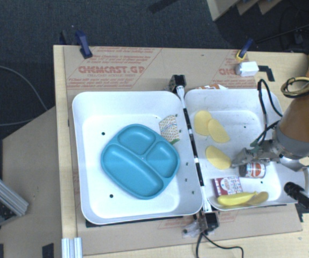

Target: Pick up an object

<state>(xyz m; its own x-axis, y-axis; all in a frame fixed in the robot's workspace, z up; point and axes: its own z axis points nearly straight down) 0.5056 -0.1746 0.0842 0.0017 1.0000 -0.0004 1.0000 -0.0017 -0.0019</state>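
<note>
My gripper (250, 157) hangs low in the right bin (235, 98), at the end of the grey arm (300, 128) with its orange band. Right beneath and in front of it lies a small red and white can (253, 170) on its side; whether the gripper touches it I cannot tell. Three pale yellow slices (211, 127) lie to the gripper's left. A red and white box (227, 186) and a yellow banana (241, 199) rest by the bin's front wall.
The left bin (90, 112) holds a blue divided plate (139, 160) and a small patterned packet (169, 127) near the wall between the bins. A black cable (263, 98) loops over the right bin's back corner.
</note>
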